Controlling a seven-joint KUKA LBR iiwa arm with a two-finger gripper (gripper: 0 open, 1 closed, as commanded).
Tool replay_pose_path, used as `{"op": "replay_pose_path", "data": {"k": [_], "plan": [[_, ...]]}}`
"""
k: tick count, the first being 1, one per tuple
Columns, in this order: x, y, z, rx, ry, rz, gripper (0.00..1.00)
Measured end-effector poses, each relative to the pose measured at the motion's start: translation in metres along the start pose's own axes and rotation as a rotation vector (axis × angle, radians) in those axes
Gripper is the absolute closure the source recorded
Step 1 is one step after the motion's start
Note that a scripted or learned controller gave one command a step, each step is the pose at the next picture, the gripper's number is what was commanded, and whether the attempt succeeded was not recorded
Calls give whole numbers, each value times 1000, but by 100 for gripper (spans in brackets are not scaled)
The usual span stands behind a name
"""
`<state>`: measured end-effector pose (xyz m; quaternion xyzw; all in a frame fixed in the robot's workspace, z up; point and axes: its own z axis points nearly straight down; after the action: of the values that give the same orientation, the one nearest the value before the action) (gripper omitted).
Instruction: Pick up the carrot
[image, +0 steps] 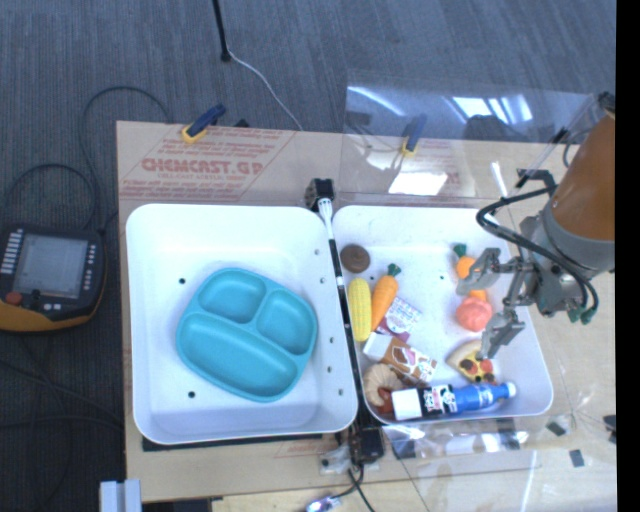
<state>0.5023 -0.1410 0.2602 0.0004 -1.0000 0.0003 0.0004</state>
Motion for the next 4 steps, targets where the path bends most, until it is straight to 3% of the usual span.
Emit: {"op": "replay_pose_path", "data": {"k": [1, 2, 3, 4], "plan": [[-78, -53, 47, 1, -2, 275, 0], [-131, -72, 77, 1, -3, 441, 0], [-126, -79, 162, -1, -12, 596, 0], [-67, -61, 169, 1, -14, 651, 0]]}}
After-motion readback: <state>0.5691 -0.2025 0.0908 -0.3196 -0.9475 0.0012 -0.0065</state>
